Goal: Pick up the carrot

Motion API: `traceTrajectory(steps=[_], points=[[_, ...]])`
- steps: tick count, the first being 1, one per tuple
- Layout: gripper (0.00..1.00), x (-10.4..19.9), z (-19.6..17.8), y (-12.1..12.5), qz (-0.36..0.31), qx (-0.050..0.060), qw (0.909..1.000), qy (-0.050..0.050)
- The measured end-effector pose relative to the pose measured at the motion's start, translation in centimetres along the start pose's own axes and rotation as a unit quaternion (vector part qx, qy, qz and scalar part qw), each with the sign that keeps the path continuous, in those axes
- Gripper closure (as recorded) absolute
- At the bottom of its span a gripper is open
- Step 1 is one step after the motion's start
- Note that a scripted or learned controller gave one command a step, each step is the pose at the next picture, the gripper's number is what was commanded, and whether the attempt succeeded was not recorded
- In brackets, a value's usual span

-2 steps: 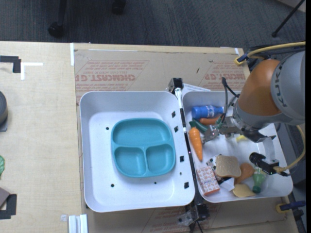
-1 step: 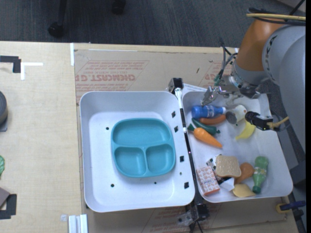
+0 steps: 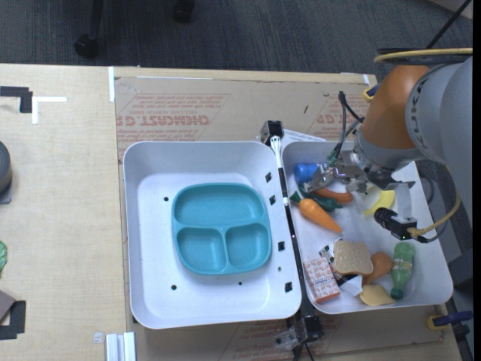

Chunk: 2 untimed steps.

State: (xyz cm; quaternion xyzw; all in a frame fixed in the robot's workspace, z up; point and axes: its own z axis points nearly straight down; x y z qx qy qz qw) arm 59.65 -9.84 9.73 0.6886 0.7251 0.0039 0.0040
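We hover our hand (image 3: 328, 177) over the right bin (image 3: 436, 273), and we cannot tell its state. The carrot (image 3: 319, 214) lies just below it, near the bin's left wall, tip pointing right. We judge it best to drop straight down and grip across its thick middle

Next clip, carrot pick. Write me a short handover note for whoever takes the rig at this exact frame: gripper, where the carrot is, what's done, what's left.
Gripper: low over the upper left part of the right bin, reaching in from the right. Whether it is open or shut is unclear from this view.
Carrot: lying in the right bin near its left wall, just below the gripper, tilted with the green end toward the divider. Nothing visibly grips it.
Left bin: holds the teal tray.
Done: arm brought close to the carrot.
Left: grasp the carrot and lift it; a second orange piece lies just above it, so check the target.
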Motion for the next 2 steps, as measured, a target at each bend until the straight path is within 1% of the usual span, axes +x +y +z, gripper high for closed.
traceTrajectory(steps=[1,2], points=[[0.0,-0.14,0.49,-10.28,0.046,0.007,0.9989,0.0],[1.0,-0.16,-0.47,-10.0,0.049,0.004,0.9988,0.001]])
